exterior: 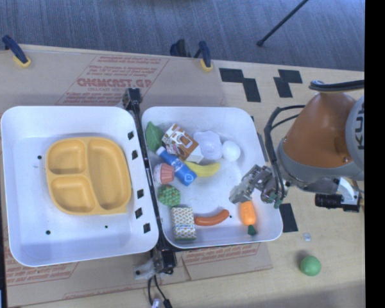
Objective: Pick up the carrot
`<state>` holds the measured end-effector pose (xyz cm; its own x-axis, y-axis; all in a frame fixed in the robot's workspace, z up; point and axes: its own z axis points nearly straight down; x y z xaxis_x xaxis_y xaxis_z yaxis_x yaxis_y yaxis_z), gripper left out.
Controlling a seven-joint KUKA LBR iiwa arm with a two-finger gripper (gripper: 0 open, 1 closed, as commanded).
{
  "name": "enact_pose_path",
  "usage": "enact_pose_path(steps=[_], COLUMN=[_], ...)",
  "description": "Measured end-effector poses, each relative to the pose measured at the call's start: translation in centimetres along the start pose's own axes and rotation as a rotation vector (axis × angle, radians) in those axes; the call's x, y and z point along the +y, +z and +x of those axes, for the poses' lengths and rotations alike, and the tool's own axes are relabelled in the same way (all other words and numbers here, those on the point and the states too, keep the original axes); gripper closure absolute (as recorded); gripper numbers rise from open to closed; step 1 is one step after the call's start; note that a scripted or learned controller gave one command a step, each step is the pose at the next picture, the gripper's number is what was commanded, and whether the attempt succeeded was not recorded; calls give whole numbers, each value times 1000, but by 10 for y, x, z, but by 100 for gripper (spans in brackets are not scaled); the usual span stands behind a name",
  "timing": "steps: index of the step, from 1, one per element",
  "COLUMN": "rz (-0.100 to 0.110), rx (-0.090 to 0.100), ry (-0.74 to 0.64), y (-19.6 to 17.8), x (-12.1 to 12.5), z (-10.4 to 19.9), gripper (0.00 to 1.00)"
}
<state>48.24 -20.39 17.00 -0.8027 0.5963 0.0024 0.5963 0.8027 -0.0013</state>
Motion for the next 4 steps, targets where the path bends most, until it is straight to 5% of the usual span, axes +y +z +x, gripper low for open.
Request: enact_pose_path(steps=[1,2,4], rz=[0,-1,0], rx=[0,-1,2], ry=[0,-94,-217], y=[0,78,78], x=[0,-5,3], z=[0,-4,9], gripper=[0,0,0])
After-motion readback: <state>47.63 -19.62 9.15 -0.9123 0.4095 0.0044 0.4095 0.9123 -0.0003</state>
